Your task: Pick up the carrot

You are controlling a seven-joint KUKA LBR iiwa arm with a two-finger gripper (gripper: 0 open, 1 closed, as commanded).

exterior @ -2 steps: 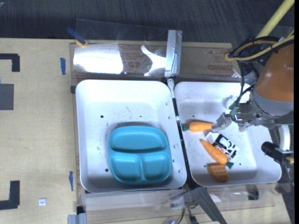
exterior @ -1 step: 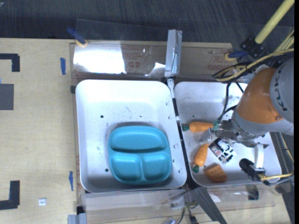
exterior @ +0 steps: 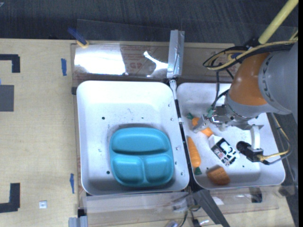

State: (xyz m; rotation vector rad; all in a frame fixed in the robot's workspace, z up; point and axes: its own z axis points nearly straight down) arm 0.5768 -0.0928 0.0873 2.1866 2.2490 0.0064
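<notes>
Carrot (exterior: 194, 153) is lying by the right bin's (exterior: 274, 174) left wall; gripper (exterior: 211, 119) is hovering just beyond it, grip unreadable.

We see an evenly lit scene, bright from above, with colours reading true. The strongest glare sits on the clear panel (exterior: 120, 60) behind the bins, where a white streak and hazy reflections wash out its surface. The left bin (exterior: 94, 108) glows almost blown-out along its rim, with a soft grey shading deepening toward its near wall. The blue tray (exterior: 141, 156) carries a mild sheen and casts a faint, diffuse shadow. In the right bin (exterior: 272, 171) the arm (exterior: 265, 82) throws a soft shadow. Sharpness is moderate: small items look slightly smeared, and edges show a little softness and compression grain.
</notes>
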